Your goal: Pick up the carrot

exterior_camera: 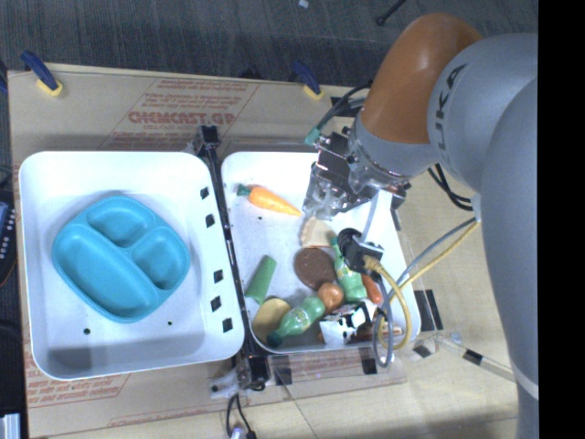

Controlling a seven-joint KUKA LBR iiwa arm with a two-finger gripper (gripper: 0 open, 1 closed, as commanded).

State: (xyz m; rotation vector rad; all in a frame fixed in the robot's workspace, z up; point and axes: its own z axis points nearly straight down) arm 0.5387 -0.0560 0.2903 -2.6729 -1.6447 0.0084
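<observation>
Nearest us, a heap of toy foods (320,305) crowds the right bin (239,245). Beside it, in the left bin (37,245), we count one blue divided plate (121,256). Farther back lies one carrot (267,199), apart from the heap. The claw (322,207) hovers just right of it; we cannot tell its fingers' state.

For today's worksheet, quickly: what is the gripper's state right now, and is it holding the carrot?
Gripper: open or shut cannot be told; the carrot lies beside it in the right bin, not held.
</observation>
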